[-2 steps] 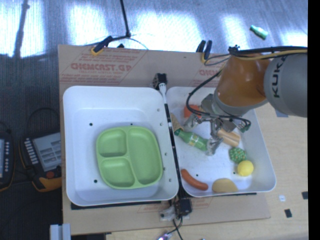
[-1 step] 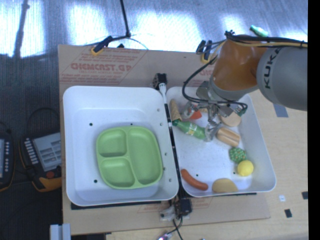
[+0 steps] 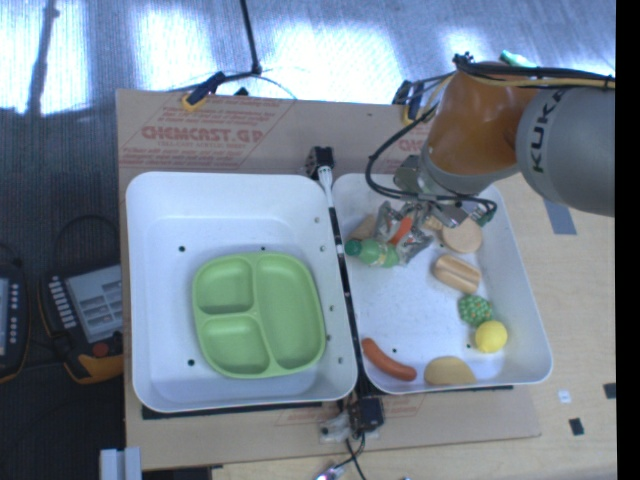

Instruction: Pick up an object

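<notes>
Your gripper hangs low over toy food crowded at the right bin's far left corner, ready to grab; whether it has clenched, you cannot tell.

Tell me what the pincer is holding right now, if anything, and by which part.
It cannot be told. The pincer is down among the small toy foods at the back of the right white bin, beside an orange carrot-like piece.
</notes>
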Action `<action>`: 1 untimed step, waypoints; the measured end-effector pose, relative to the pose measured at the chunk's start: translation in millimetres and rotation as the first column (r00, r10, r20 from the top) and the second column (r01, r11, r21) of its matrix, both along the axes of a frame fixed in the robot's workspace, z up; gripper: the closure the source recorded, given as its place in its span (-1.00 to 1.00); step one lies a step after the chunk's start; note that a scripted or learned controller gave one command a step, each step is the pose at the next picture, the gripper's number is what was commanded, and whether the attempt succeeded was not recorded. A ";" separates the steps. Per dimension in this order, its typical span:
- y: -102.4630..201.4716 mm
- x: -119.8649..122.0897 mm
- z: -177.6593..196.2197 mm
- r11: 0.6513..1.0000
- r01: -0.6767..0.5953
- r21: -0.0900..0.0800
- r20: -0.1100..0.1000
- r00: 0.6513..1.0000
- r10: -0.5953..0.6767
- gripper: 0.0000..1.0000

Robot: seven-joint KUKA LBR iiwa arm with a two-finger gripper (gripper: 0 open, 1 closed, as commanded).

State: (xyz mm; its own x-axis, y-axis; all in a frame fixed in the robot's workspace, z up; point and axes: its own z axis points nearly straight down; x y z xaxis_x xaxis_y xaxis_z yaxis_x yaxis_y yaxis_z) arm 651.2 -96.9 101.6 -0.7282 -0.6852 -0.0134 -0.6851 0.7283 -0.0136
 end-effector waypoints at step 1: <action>27.8 -36.1 83.7 0.980 0.197 0.004 -0.015 0.980 -0.197 1.00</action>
